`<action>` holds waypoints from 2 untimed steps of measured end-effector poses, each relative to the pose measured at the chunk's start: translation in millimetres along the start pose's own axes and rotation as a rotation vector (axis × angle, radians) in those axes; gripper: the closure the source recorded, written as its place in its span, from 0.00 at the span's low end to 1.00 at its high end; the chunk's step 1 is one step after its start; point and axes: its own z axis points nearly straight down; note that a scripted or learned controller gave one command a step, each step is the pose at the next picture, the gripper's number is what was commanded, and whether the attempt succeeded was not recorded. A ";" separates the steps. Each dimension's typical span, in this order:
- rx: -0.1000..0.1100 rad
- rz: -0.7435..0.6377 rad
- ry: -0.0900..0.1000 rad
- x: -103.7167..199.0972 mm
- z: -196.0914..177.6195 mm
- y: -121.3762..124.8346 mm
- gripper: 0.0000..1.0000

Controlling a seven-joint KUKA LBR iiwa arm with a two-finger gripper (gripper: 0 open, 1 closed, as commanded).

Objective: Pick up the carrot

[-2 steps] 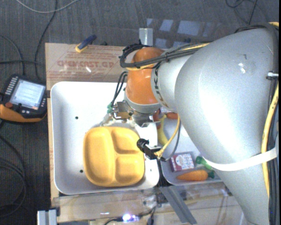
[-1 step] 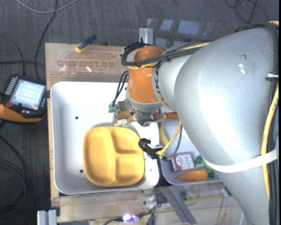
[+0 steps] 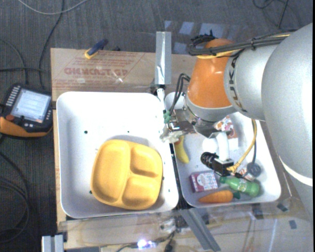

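A single fixed camera looks down from above the bench at a slant, far enough off to take in both white bins whole: the left bin (image 3: 68, 156) and the right bin (image 3: 270, 185) side by side. The bench's far edge lies toward the top of the frame, with dark carpet beyond it. The arm (image 3: 273, 62) enters from the right and, being nearer the lens, looms large over the right bin's upper part.

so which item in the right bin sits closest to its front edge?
The carrot: orange, lying lengthwise along the right bin's front wall, in front of the maroon box and green bottle.
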 end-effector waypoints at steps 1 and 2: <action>0.002 -0.077 0.002 120.6 18.9 -21.2 1.00; 0.005 0.143 0.002 137.0 53.8 -38.0 1.00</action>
